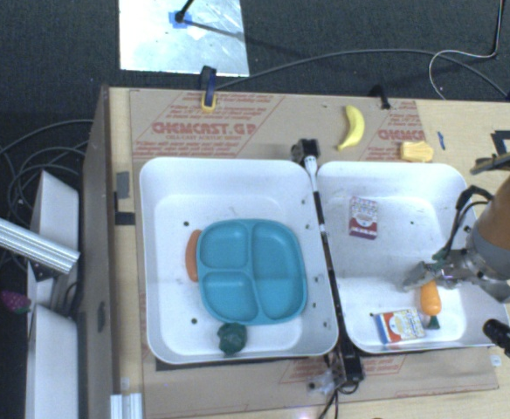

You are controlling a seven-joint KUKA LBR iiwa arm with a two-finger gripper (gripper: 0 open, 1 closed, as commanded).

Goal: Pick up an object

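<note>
- Arm (504, 225): grey with an orange band, reaching in over the right bin's right edge.
- Gripper (430, 279): low over the right bin (395, 182), toward its near right part. Whether the fingers are open or closed cannot be told; the wrist hides much of them.
- Carrot (430, 299): small orange piece, probably a plastic toy, lying in the right bin just at the gripper's tip. Touching or just apart: cannot tell. Not seen between the fingers, so not counted as held.
- Handling, as a judgement: light, stiff, smooth and somewhat slippery; rounded, so it may roll or squirt out of a pinch. Not fragile. Best taken across its narrow width near the middle, fingers straddling its long axis.
- Small box (400, 326): flat, blue, white and red, near the right bin's near edge, just beside the carrot. Light, stiff card by the look; lies flat, hard to get under. Could be nudged in a grasp at the carrot.
- Red-and-white packet (363, 216): flat, toward the right bin's far side, well apart from the gripper.
- Left bin (172, 190): holds a blue divided plate (252, 269), an orange stick (191, 254) at the plate's left edge, and a dark green lump (232, 338) by the near wall.
- Tabletop (264, 116): banana (353, 127) and yellow block (417, 152) beyond the right bin's far edge.
</note>
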